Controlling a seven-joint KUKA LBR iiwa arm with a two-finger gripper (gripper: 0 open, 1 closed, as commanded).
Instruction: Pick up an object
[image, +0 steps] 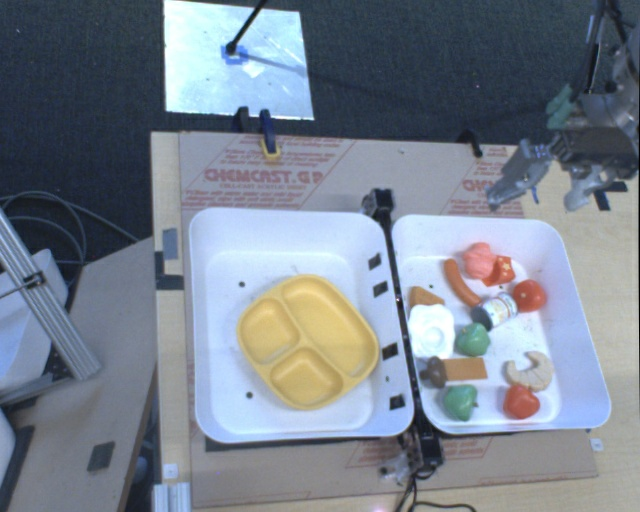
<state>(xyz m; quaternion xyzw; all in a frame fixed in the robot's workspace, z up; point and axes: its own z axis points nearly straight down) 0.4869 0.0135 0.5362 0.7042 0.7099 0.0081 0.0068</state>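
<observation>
Gripper (545, 185) up over the bench just behind the right bin (580, 275), fingers spread apart, nothing between them. Down in that bin, a heap of toy food: sausage (461, 283), pink lump (479, 260), tomato (529, 295), small bottle (496, 310), fried egg (431, 329), two green peppers (472, 339), perhaps a croissant (529, 371), hard to make out. Yellow divided tray (306, 341) lying in the left bin (215, 300).
</observation>
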